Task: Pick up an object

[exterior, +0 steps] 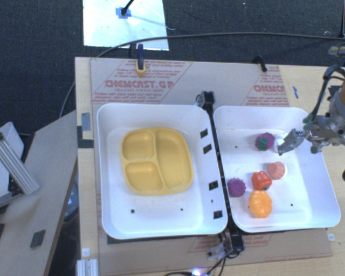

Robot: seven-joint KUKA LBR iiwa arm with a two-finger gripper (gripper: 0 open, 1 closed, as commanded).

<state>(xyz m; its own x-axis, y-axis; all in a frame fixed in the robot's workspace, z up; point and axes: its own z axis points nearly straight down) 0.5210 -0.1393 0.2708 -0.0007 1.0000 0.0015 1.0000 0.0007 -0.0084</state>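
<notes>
My gripper [291, 142]: over the right bin [319, 183], near its upper right part; one metal finger points left and downward toward the toys; whether my fingers are spread or pressed together I cannot tell; nothing visible between them
Purple-and-green ball [265, 141]: just left of my fingertip, close beside it; contact cannot be confirmed; resting on the bin floor
Pink piece [276, 169]: below my gripper and slightly left, near; appears to touch the red pepper
Red pepper [261, 180]: below and left of my gripper; green stem on top; just above the orange fruit
Orange fruit [260, 204]: farthest below my gripper, slightly left
Purple berry [236, 187]: below and well left of my gripper; close to the divider between bins
Left bin [112, 154]: well left of my gripper; touching the right bin along the centre edge
Yellow tray [156, 160]: in the left bin; three compartments; lying flat
</notes>
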